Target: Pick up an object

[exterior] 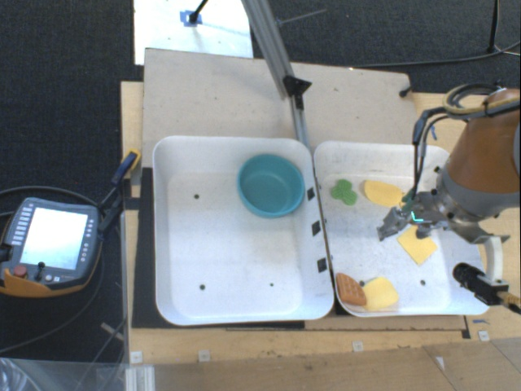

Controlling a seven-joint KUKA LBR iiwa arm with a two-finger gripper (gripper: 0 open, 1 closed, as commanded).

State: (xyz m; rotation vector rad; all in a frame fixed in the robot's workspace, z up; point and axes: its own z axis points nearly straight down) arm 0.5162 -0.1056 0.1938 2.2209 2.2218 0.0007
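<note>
The gripper (396, 224) hovers in the right bin (358, 157), apparently empty-handed, with the yellow wedge (419, 248) just right of it.

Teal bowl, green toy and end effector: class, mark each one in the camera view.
teal bowl (270, 186), camera view, middle of its inside.
green toy (343, 191), camera view, its centre.
end effector (394, 225), camera view, midway between its fingertips.

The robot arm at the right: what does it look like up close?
The arm is a thick, rounded body, orange above and grey below near the wrist. Black cables loop along its side. Its small dark-grey metal gripper carries a tiny teal light.
</note>
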